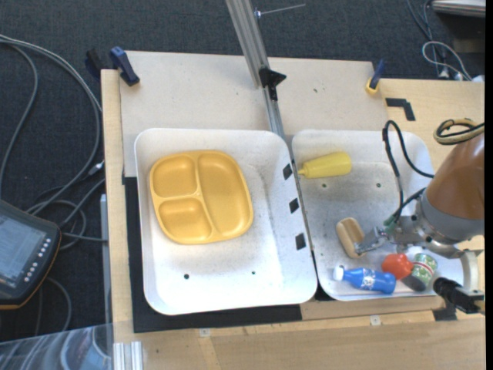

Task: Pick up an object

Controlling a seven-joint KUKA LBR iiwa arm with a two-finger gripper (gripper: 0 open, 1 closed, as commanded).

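Camera view, looking down at a slant. The arm, orange band showing, reaches in from the right over the right bin. Gripper sits low, just beside a small tan wooden block; its tip is near or touching the block, contact unclear. Whether the claw is spread or closed cannot be told.

Right bin also holds a yellow bottle-shaped object near its upper left, a blue bottle at the front edge, and a red object beside a green-labelled can.

Left bin carries a yellow divided plate.
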